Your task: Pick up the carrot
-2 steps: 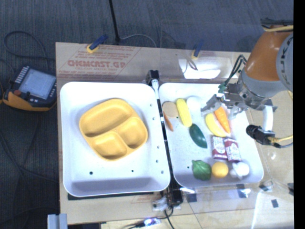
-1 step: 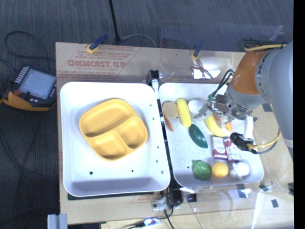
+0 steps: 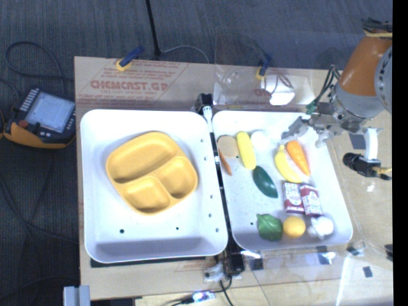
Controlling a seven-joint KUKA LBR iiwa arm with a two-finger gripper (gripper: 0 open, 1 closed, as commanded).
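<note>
Bench: a brown board on dark carpet bore two white bins (image 3: pixel 220 190).
Gripper (image 3: pixel 308 130): it hung over the right bin's far corner; open or shut, I couldn't tell.
Carrot (image 3: pixel 298 156): just below the gripper, leaning on a banana (image 3: pixel 285 166).
Handling: likely light, stiff, slick plastic.
Hold: across its thick middle, I'd judge.

Yellow divided plate (image 3: pixel 151 171) in left bin (image 3: pixel 95 234), banana (image 3: pixel 286 165), lemon (image 3: pixel 294 226), corn (image 3: pixel 245 149) in right bin (image 3: pixel 245 240)

Gripper (image 3: pixel 311 130) above carrot (image 3: pixel 298 155); right bin (image 3: pixel 338 199)
</note>
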